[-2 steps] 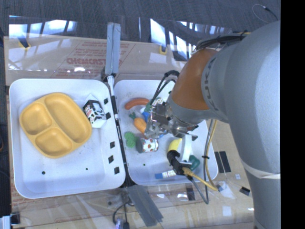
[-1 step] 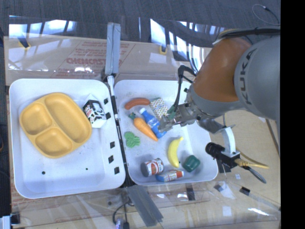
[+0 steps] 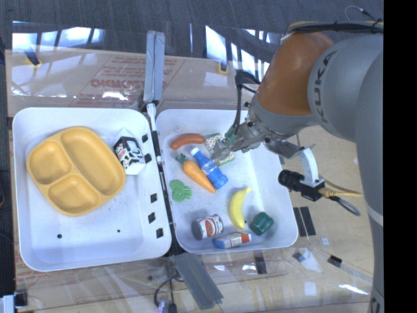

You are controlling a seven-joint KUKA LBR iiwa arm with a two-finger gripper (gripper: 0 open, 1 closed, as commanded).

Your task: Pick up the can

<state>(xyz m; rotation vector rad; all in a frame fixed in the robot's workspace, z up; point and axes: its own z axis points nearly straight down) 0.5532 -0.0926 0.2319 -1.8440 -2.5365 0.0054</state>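
camera view | gripper (image 3: 225, 146) low at right bin's (image 3: 277, 175) upper part, over blue bottle (image 3: 210, 167) – jaw state: cannot tell | can (image 3: 208, 227) lies on its side well below the jaws, near front wall, just beside banana (image 3: 238, 207) | advice: lift clear, travel toward front wall, centre over can – straddle its sides, avoid banana

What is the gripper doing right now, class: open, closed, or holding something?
Gripper: cannot be told. It sits low over the right bin, by the blue bottle, apart from the can.
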